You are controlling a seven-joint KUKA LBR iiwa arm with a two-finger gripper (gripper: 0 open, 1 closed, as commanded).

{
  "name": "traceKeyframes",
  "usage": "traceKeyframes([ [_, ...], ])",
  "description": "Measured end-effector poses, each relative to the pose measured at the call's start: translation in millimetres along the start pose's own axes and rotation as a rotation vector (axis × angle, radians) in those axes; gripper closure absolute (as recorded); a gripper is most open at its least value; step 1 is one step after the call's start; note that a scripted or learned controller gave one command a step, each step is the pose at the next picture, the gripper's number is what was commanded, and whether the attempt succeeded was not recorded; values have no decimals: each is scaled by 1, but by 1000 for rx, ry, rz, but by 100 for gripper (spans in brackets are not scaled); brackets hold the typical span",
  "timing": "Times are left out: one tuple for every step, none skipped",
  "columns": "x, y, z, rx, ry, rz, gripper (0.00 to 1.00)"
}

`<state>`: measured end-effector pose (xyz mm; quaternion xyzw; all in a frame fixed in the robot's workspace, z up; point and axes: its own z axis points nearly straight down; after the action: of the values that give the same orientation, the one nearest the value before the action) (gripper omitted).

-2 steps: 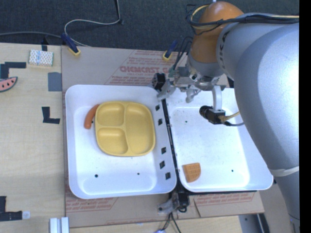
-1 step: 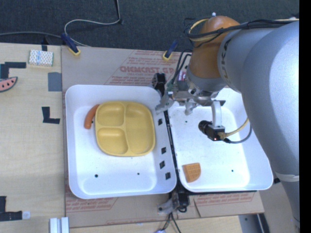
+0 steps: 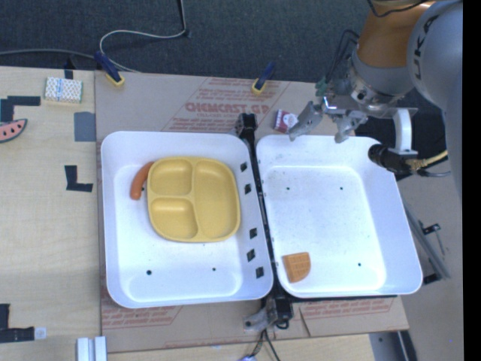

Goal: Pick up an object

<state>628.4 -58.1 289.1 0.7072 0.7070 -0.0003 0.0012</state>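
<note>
Jaws (image 3: 322, 125): spread wide, holding nothing, above the right bin's (image 3: 391, 201) far rim.
Toast (image 3: 296, 266): near corner, well apart.
Risk: toast lies flat; jaws may skid over it.

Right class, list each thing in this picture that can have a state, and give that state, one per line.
gripper: fingers open, nothing between them, above the right bin's far edge
yellow plate: upright, compartments bare, in left bin
orange sausage: lying against the plate's left side
toast piece: lying flat in right bin's near part
</note>
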Motion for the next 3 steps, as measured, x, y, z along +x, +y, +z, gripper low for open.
traceKeyframes([
  [28,22,104,5,2,-2,0],
  [52,-35,105,2,2,-1,0],
  [89,-6,105,3,3,-3,0],
])
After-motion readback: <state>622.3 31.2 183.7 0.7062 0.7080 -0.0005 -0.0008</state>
